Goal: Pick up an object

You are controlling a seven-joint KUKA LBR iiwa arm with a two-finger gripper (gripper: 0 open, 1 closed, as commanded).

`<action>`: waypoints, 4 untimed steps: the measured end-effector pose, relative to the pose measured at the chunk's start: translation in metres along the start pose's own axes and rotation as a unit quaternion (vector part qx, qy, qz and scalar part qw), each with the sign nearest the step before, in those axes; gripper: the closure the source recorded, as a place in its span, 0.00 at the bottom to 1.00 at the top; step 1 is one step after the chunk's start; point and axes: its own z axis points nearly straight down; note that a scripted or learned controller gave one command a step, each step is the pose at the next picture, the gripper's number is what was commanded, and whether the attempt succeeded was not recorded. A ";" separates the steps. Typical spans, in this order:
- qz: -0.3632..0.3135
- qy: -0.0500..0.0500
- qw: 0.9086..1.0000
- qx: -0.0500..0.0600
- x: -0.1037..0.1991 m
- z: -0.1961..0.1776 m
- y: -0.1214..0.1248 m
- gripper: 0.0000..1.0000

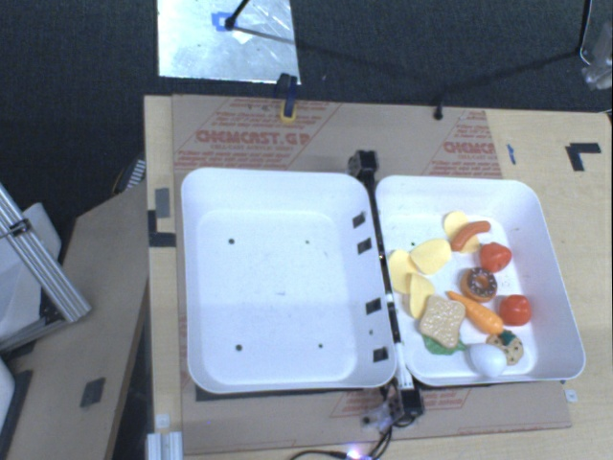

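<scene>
The right bin (536, 220) holds a pile of toy food. Among it are a sausage (470, 234), two red tomatoes (495, 256) (515, 309), a chocolate doughnut (478, 284), an orange carrot (477, 312), a slice of bread (442, 321), yellow chips (430, 255) and a white egg (488, 359). The pieces lie close together in the bin's middle and near half.
The left bin (278, 281) lies beside the right one, joined by black clips (366, 246) along the shared edge. Both rest on a cardboard sheet (316, 134) on the bench. A shiny metal plate (227, 25) lies beyond the bench, and an aluminium frame (34, 262) stands at left.
</scene>
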 end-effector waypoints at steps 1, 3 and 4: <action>-0.001 0.000 1.000 -0.001 -0.058 -0.001 0.051 1.00; -0.005 0.001 1.000 -0.001 -0.066 -0.001 0.051 1.00; -0.005 0.001 1.000 0.000 -0.066 -0.002 0.050 1.00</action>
